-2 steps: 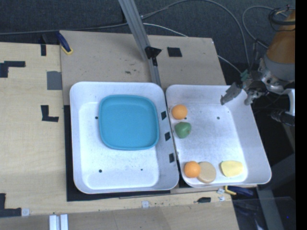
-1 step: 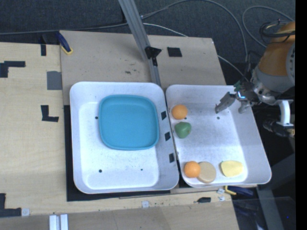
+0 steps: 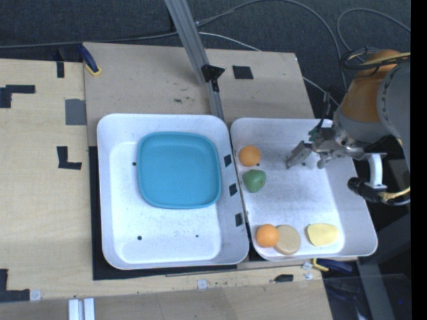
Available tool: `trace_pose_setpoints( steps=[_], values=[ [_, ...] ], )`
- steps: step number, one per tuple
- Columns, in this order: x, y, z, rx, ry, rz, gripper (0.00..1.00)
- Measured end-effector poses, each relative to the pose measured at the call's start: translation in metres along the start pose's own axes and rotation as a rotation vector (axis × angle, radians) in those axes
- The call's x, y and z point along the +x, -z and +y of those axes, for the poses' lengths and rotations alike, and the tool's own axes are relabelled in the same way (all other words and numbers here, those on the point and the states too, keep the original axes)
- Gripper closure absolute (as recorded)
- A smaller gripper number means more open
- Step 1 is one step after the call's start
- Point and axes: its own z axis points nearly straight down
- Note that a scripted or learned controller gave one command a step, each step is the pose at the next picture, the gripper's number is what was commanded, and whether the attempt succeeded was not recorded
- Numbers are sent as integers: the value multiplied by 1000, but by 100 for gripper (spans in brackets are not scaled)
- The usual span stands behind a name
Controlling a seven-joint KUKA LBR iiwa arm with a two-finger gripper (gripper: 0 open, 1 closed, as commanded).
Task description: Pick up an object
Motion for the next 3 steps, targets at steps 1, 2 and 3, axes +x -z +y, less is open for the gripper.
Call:
trace_pose_setpoints(
  steps=[1,2,3],
  values=[
    [0,13,1,-5,0,-1,100],
    [-8,59,6,-8,-1,-2,100],
    [-7,104,6,-8,0,-2,100]
  ],
)
